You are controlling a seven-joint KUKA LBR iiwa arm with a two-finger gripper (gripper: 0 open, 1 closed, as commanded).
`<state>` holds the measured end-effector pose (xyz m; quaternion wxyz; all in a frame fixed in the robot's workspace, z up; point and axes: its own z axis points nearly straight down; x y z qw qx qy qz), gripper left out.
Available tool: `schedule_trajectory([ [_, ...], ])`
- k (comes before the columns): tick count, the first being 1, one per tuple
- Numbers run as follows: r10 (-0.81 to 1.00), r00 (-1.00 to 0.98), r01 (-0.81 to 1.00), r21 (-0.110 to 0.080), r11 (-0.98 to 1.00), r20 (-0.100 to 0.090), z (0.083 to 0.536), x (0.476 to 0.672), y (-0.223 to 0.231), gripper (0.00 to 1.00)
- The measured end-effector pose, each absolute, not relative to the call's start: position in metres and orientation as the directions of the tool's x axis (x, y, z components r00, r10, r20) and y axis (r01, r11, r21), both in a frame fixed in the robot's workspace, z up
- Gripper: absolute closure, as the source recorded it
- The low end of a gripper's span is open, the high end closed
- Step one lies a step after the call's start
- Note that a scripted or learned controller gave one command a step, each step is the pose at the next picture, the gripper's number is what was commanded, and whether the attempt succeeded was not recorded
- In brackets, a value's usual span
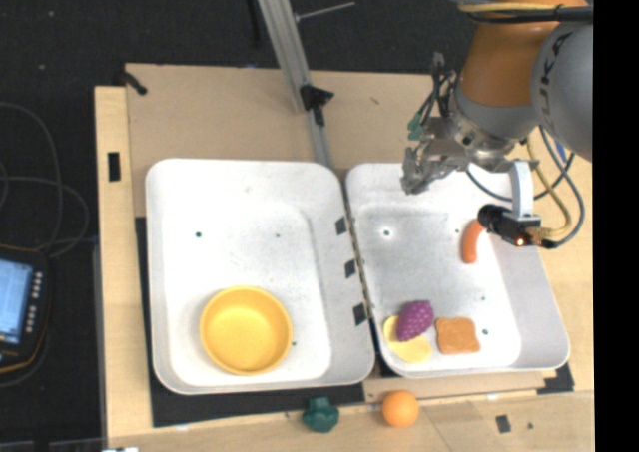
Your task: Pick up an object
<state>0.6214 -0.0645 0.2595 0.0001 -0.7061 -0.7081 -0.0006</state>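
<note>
The pincer (pixel 419 179) hangs over the far end of the right bin (pixel 519 340); whether it is open or closed I cannot tell. An orange carrot-like piece (pixel 469 242) lies near it to the right. At the bin's near end sit purple grapes (pixel 415 319), a yellow slice (pixel 405 345) and a toast-coloured piece (pixel 458 335). The left bin (pixel 200 211) holds a yellow bowl (pixel 246 329).

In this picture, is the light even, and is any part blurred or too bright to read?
Camera view: light is fairly even from above; the white bins look bright, almost washed out, with soft shadows at their walls. The yellow bowl and the purple fruit read clearly. The end effector is slightly soft, its finger state unreadable. The floor around the bench is very dark.
</note>
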Motion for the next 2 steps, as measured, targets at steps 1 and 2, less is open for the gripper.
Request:
schedule_trajectory([
  [1,1.0,-0.003,1.0,0.001,0.003,0.0,0.25,0.605,-0.009,1.0],
  [2,1.0,-0.006,1.0,-0.001,0.006,0.001,0.237,0.584,0.039,1.0],
])
